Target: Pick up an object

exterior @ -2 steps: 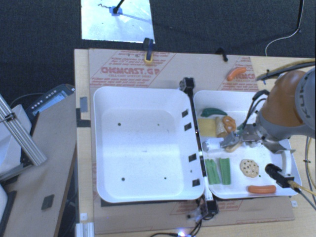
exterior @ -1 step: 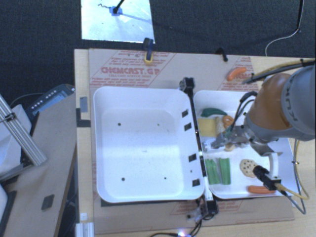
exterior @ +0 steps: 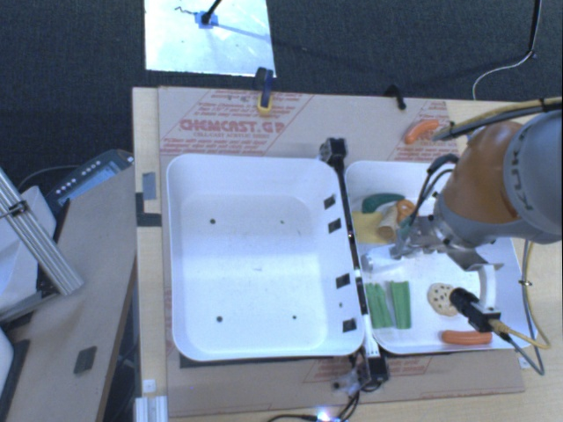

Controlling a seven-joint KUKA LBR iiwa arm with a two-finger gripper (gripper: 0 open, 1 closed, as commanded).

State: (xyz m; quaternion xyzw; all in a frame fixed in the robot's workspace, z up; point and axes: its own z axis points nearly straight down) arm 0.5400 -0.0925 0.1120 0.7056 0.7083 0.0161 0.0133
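Hovering low in the right bin (exterior: 369,178), the gripper (exterior: 406,244) carries nothing visible and its pincer state I cannot tell, so picking remains undone, with green sticks (exterior: 389,305), cookie (exterior: 439,298) and orange sausage (exterior: 466,338) nearby.

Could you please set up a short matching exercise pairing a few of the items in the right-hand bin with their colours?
Things:
1. the pair of sticks lying side by side
2. the sausage-shaped piece at the bin's near edge
3. the round cookie
4. the cone-shaped piece near the divider

Colours:
A. tan with dark spots
B. green
C. cream
D. orange-red

Pairs: 1-B, 2-D, 3-A, 4-C
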